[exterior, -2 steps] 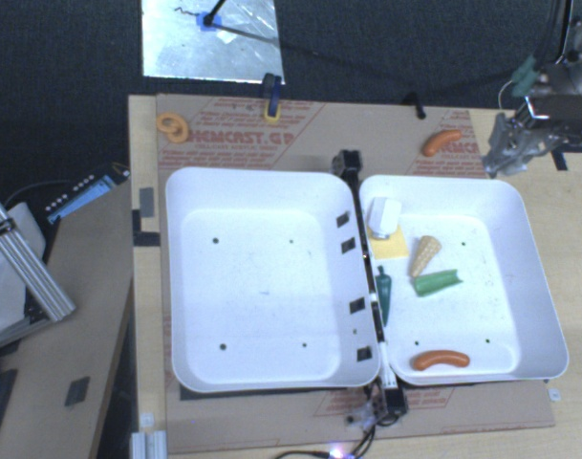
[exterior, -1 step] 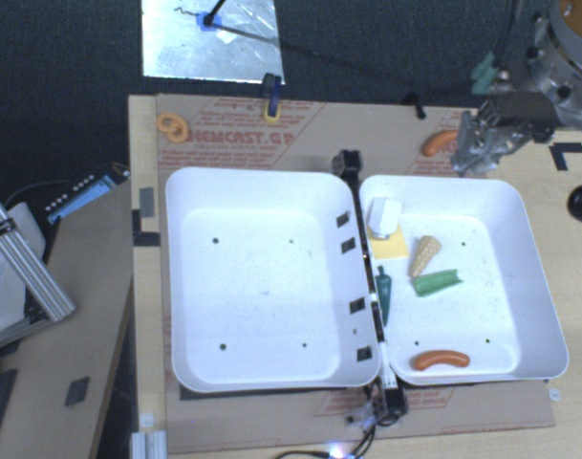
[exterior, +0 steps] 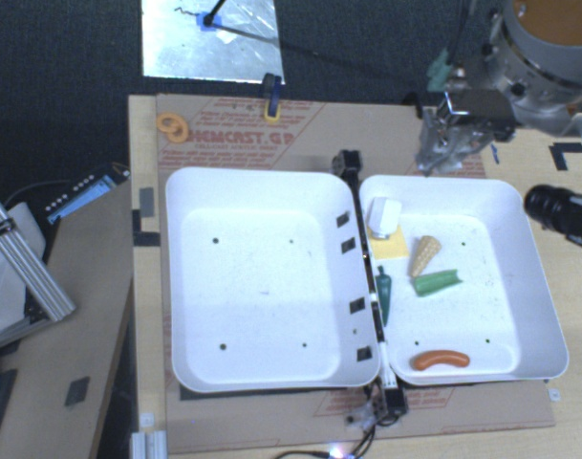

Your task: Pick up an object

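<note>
Since the objects all lie in the right bin (exterior: 520,256), you have only that side to work; the left bin (exterior: 262,285) carries nothing to pick.

Camera view: the gripper (exterior: 450,146) hangs above the right bin's far rim, over the cardboard sheet on the bench (exterior: 90,256), apart from every object. You cannot tell from here how wide it stands; it is small, blurred and seen end-on. Nothing shows in its grasp.

Objects cluster toward the divider. A white block (exterior: 384,216) rests on a yellow slab (exterior: 390,247). Just beside lies a tan cone (exterior: 424,252), then a green pepper-like piece (exterior: 436,282). A dark green piece (exterior: 382,293) lies against the divider. An orange sausage-shaped toy (exterior: 441,360) sits alone near the front rim, likely your easiest grab.
</note>
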Controlling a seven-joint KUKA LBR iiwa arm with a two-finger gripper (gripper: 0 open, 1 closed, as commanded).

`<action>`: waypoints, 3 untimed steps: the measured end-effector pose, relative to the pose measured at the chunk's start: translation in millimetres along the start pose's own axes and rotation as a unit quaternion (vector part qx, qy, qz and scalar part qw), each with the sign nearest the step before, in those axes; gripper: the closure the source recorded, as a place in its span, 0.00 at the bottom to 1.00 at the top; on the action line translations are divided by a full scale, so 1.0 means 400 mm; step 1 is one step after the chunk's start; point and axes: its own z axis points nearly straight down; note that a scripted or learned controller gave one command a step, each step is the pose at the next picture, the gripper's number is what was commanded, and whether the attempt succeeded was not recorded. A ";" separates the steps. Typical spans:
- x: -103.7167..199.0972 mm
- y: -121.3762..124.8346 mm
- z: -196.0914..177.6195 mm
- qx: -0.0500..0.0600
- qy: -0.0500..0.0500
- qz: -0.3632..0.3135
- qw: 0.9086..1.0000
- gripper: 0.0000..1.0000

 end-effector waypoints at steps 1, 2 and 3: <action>0.104 0.000 0.001 0.000 0.000 -0.001 1.000 1.00; 0.204 0.001 0.001 0.000 0.000 -0.001 1.000 1.00; 0.302 0.002 0.001 0.000 0.000 0.000 1.000 1.00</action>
